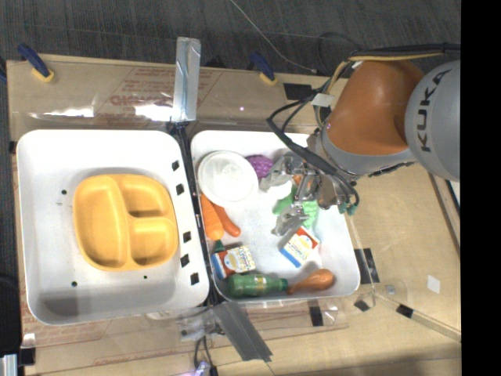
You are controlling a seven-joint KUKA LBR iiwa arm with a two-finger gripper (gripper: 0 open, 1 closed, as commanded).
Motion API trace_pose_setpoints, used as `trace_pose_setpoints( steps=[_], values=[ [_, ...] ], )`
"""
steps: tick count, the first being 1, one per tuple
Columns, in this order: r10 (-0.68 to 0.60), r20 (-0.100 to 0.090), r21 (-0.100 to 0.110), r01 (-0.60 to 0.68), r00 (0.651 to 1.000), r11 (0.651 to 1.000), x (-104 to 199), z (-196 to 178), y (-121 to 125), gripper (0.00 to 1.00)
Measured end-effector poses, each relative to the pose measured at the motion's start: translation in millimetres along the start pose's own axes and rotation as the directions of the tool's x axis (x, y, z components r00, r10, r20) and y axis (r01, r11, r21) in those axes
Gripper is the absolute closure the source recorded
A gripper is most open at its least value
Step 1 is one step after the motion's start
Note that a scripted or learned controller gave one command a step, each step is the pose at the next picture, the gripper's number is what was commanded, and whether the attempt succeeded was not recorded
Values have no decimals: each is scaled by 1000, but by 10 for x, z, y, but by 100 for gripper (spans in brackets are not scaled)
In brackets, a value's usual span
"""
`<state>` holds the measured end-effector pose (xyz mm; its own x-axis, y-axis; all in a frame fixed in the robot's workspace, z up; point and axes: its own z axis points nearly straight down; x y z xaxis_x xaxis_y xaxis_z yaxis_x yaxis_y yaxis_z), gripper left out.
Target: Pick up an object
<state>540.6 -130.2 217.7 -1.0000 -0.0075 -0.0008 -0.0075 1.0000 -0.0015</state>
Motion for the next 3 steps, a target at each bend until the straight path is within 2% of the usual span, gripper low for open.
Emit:
trace_pose_setpoints(
  steps=[1,2,3],
  values=[
    [55,0,-1,-55,998,998,-28,1250,-346,0],
    [14,3,0,-14,1000,1000,-280,925,-809,0],
    [94,1,-2,-94,996,996,-429,1243,-697,0]
  ],
)
